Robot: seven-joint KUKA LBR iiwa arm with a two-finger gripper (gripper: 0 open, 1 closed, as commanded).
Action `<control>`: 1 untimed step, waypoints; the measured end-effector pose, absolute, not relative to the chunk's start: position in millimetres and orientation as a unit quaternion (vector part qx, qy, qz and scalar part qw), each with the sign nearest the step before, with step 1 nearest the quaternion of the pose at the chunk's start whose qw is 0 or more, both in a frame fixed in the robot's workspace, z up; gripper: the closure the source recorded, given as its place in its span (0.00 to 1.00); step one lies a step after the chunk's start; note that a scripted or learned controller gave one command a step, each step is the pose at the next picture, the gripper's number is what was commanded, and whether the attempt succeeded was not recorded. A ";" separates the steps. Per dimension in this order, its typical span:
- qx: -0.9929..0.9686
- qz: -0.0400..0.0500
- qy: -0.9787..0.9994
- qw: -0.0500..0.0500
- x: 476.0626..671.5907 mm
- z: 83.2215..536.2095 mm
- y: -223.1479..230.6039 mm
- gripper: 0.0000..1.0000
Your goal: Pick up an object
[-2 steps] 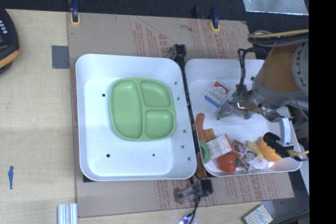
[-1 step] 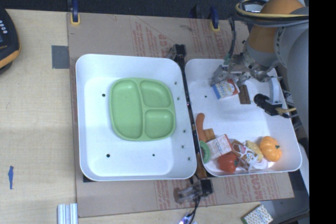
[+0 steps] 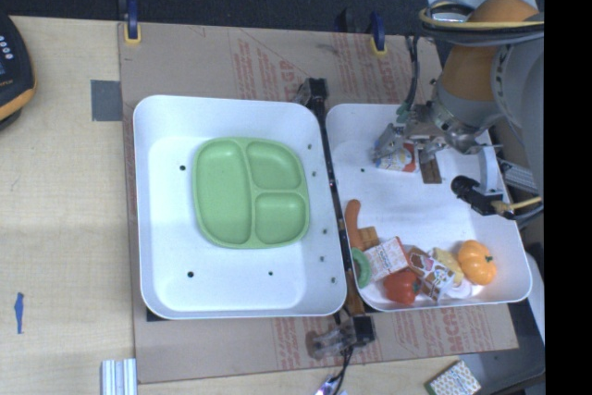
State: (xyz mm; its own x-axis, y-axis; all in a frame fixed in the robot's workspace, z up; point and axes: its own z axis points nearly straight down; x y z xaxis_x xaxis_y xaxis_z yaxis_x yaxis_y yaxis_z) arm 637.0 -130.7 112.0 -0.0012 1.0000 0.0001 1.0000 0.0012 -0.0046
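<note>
Two white bins (image 3: 148,199), one green divided plate (image 3: 250,191), one orange (image 3: 475,261).

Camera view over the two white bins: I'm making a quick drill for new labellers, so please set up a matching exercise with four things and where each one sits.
Things:
1. pale green divided plastic plate
2. small round orange toy fruit
3. two-finger gripper
4. red toy tomato

Places:
A. near edge of the right bin, beside a pile of packets
B. middle of the left bin
C. far part of the right bin, over a small white packet
D. near right corner of the right bin

Pairs: 1-B, 2-D, 3-C, 4-A
</note>
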 end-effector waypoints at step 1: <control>-0.705 0.000 -0.709 0.000 657.3 100.5 -145.9 0.00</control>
